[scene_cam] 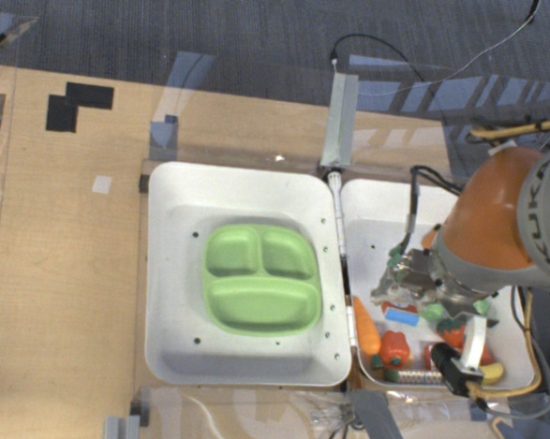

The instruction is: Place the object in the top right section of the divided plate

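1. along the bottom edge of the right shallow white bin (369, 211) lie small toys: an orange plastic carrot (367, 329), a red pepper-shaped toy (396, 346) just beside it, and a yellow banana-shaped toy (492, 373) further right, partly behind a black-and-white part of the arm.
2. just above them, a small flat blue block (402, 317) rests on the bin floor, right under the metal claw (408, 281).
3. over that bin, the claw hangs low among the toys; whether it is released or clenched cannot be told, and nothing can be made out in its grip.
4. behind it sits the grey arm with its orange band (487, 215), entering from the right.
5. to the left, the other shallow white bin (172, 282) holds the light green divided plate (262, 277), and its top right section (287, 254) has nothing in it.
6. farthest off, the pale wooden worktop (57, 246) carries black square markings (76, 104).
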`<action>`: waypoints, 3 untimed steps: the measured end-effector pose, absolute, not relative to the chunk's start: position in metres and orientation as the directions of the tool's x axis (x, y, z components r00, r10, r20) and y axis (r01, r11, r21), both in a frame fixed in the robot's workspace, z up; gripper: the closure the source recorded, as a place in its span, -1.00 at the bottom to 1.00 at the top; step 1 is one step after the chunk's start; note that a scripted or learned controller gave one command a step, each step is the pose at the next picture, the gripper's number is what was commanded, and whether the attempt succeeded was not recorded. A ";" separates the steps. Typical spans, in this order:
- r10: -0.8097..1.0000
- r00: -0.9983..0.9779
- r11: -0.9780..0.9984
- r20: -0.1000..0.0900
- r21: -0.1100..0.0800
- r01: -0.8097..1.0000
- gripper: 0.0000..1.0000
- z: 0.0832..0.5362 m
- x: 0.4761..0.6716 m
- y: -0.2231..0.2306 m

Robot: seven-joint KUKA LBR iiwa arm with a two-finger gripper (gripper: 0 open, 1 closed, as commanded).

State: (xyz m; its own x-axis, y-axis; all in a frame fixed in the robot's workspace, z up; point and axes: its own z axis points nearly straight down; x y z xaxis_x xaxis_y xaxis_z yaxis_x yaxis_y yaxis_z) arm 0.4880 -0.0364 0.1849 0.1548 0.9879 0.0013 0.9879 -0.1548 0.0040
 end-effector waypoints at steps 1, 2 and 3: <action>1.000 0.013 -0.013 0.001 0.002 1.000 1.00 0.184 0.531 0.051; 0.989 -0.145 0.145 0.000 0.004 0.989 1.00 0.188 0.583 0.049; 0.971 -0.240 0.240 0.000 0.003 0.971 1.00 0.185 0.514 0.011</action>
State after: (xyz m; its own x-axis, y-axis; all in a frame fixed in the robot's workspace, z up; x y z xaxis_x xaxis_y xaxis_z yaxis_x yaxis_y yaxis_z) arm 0.5141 0.0114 0.1848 -0.2402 0.9707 -0.0001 0.9707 0.2402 0.0033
